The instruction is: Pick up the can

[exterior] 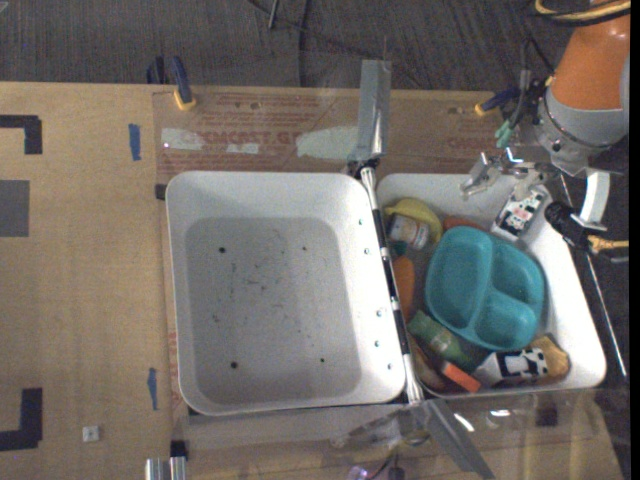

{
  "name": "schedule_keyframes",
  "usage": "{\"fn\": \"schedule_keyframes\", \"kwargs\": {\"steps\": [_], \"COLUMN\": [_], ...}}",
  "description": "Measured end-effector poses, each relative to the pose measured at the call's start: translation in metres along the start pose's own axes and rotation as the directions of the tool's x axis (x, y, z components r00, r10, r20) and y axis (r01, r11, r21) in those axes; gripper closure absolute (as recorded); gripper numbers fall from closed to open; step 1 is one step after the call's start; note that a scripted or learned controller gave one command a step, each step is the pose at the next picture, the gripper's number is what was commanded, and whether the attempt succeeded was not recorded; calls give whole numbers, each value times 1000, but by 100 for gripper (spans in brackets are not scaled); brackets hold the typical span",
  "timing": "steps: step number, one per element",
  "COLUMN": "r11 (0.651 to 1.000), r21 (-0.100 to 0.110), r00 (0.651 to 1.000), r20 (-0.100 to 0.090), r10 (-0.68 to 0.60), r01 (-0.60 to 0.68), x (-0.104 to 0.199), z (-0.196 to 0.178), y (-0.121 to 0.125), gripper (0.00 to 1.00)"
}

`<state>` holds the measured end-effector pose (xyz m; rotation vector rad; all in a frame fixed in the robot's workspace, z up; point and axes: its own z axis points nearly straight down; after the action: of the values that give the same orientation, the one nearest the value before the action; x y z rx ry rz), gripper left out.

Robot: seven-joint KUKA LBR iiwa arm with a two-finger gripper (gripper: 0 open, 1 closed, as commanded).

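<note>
Can sits untouched at the right bin's far-left corner beside the teal plate, pincer hovering over the far edge, can't tell whether it's open, so grabbing's all left.

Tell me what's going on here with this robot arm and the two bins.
A grey and orange robot arm reaches in over the far corner of the right bin, with its gripper above the rim and nothing between its fingers. That bin is crowded: a teal divided plate lies on top of the pile, and a small can sits beside it near the divider. The left bin has no objects in it. The can hasn't been picked up yet.
</note>
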<state>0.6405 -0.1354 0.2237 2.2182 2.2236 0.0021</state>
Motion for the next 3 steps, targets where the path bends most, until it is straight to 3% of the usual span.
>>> {"fn": "schedule_keyframes", "kwargs": {"steps": [2, 3], "r11": [990, 990], "r21": [-3, -9], "r00": [990, 990], "r20": [1, 2], "r10": [139, 140], "r01": [-139, -140], "x": [-69, -71], "z": [128, 115], "y": [-28, -26], "gripper": [0, 100]}}
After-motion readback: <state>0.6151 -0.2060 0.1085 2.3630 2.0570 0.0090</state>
